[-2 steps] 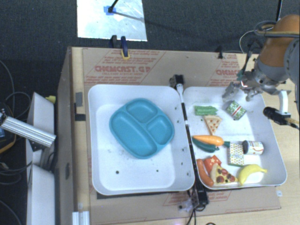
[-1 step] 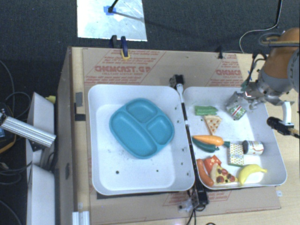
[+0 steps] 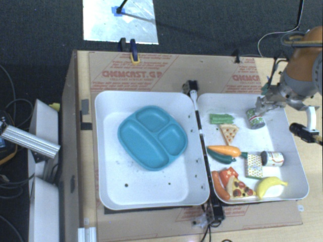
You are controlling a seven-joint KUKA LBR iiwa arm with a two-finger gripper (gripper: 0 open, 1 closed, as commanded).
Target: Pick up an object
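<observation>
The gripper (image 3: 262,106) is hovering at the far right of the right bin (image 3: 298,173), right over a small green can (image 3: 255,118) lying tilted there. Honestly can't tell its state. It's probably going for that can, so it should be centring before descending.

This is a robotics lab, not anyone's kitchen. A grey arm with an orange band (image 3: 303,64) reaches over a bench topped with a board (image 3: 151,72) printed in red lettering, where two white bins (image 3: 108,135) sit side by side. The food in the right-hand one is plastic play food: a banana (image 3: 270,185), a carrot (image 3: 224,149), a pizza slice (image 3: 229,132). Loose cables (image 3: 12,110) trail over dark carpet (image 3: 40,24), and an aluminium rail (image 3: 30,140) lies off to the side.
</observation>
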